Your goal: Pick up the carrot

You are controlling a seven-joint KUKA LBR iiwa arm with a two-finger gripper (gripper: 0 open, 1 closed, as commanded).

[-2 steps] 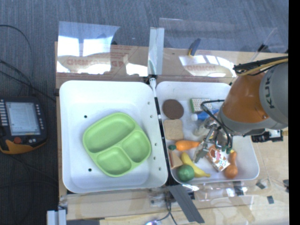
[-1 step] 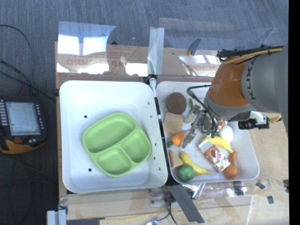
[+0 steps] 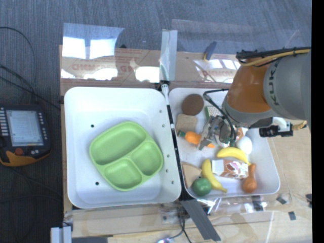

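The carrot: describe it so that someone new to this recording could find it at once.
Look in the right bin, the one crowded with toy food, along its left wall. The carrot is the small orange piece there, just left of the gripper and below the round brown item. It is far shorter than the orange-brown piece at the bin's lower right.

The arm [image 3: 268, 87] is cut off by the right edge and hides the right bin's [image 3: 271, 184] far right corner, while the end effector [image 3: 211, 135] is too blurred to read.
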